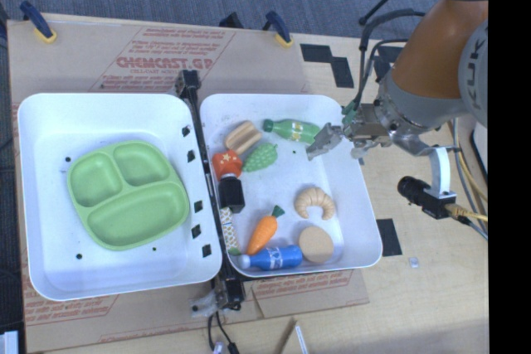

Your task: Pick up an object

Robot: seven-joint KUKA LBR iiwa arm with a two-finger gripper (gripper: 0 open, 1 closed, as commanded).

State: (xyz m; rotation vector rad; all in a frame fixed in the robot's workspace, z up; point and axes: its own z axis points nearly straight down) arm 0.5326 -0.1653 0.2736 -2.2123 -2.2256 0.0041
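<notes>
My gripper hangs over the right side of the right bin, just right of a green bottle lying on its side. Nothing shows in its grasp. Below it lies a croissant, with a round tan bun nearer the front. A carrot and a blue bottle lie at the front. A hot dog bun, a green leafy piece, a red fruit and a black block cluster at the bin's left side.
The left bin holds a green divided plate. A black divider with clips runs between the bins. Cardboard lies under both bins. Blue clamps grip the bench's far edge.
</notes>
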